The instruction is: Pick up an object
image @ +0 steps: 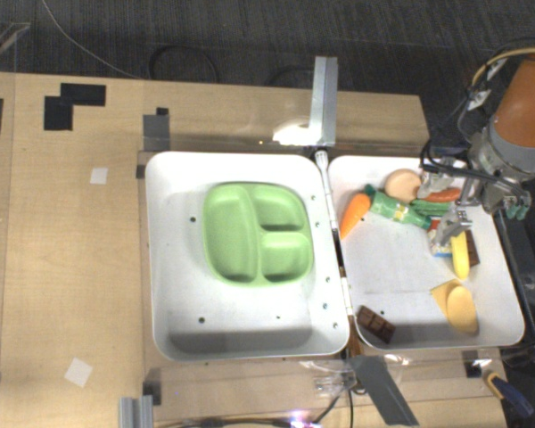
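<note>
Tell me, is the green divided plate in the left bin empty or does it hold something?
Empty. The green divided plate lies flat in the left bin, and all its compartments show bare green, with no item in them.

R bin [508, 315] mid floor open; carrot [353, 214], green pack [401, 210], banana [461, 255] crowd top; L bin [165, 266] mostly taken by green tray [254, 232].

Green divided plate [255, 233], orange carrot [354, 214], yellow banana [461, 256], brown chocolate bar [374, 325], white bins [174, 328]

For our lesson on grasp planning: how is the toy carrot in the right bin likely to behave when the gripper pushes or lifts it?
The carrot looks smooth and tapered, so it may slip from the fingers. Its rounded body leans against the bin wall, so a push would probably roll it.
</note>
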